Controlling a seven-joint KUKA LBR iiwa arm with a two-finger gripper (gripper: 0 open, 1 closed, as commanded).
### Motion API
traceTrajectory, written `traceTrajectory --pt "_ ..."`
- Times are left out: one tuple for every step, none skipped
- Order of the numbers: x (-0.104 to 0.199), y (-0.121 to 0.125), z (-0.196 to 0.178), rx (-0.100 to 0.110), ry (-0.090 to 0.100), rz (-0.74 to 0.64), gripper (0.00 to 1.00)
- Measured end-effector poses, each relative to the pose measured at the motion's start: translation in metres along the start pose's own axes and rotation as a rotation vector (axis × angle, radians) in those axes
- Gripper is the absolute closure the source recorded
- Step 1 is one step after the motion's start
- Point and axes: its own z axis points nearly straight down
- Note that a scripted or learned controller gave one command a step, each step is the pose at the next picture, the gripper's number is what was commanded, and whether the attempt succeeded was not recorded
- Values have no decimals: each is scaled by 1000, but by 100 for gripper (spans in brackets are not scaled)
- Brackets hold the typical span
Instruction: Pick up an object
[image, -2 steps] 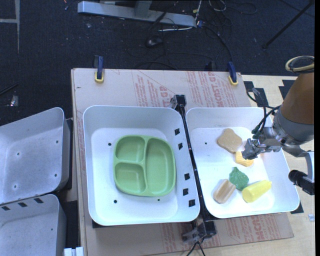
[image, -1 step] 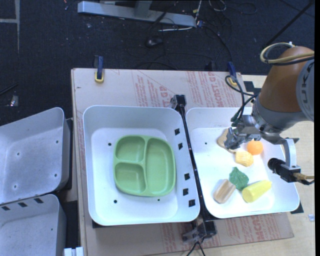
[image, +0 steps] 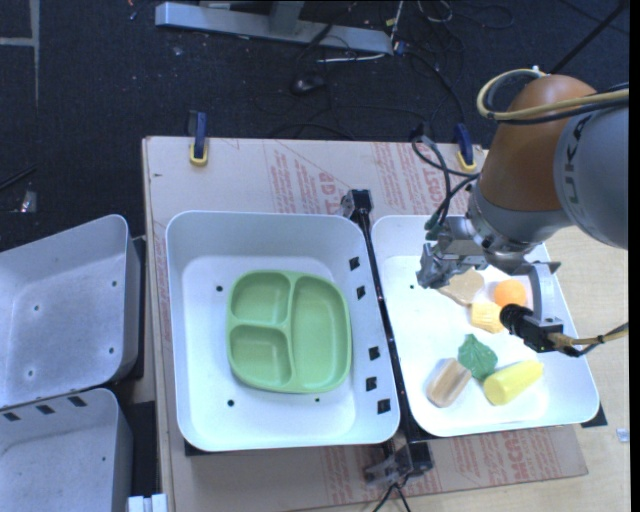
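Gripper (image: 440, 268), finger state indeterminable, hangs by tan bread-like plastic toy (image: 464, 289): probably light, rigid, slick; grasp across narrow sides.

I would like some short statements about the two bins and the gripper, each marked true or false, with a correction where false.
1. The green divided plate lies in the left bin. True.
2. The plate has three compartments. True.
3. The gripper hangs over the left bin. False: it is over the right bin, near its far left corner.
4. The green broccoli-like toy lies on the plate. False: it lies in the right bin.
5. The yellow piece lies in the right bin. True.
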Motion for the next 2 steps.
traceTrajectory --pt "55 16 -8 -1 0 -1 100" --pt "107 38 8 1 -1 0 100"
